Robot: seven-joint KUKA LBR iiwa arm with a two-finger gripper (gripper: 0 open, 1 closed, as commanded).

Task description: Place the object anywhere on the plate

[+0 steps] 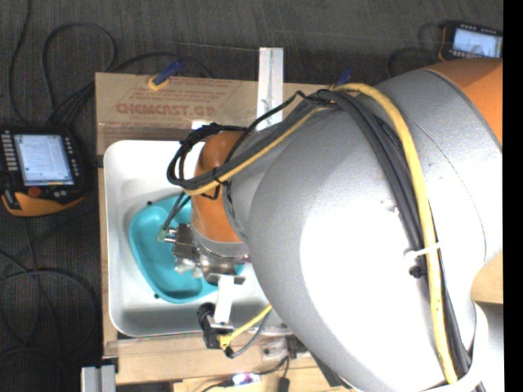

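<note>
- Grey arm (368,235) nearest the camera, reaching in from the right, covering most of the bins.
- Gripper (192,256) sits over teal plate (151,251) in left white bin (122,219); finger spacing: cannot tell.
- Task object: hidden, location cannot tell.

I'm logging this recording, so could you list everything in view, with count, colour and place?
plate: one, turquoise, in the white bin, partly under the wrist
bin: one in sight, white, left of centre on the bench
cardboard sheet: one, brown with red print, behind the bin
clip: one, blue and yellow, on the cardboard's far edge
handheld screens: two, one orange and black on the floor at left, one at top right
floor cables: several, black, on the dark carpet at left
arm: one, grey with an orange band, reaching from the right, black and yellow cables along it
hand: one, metal, over the plate
</note>
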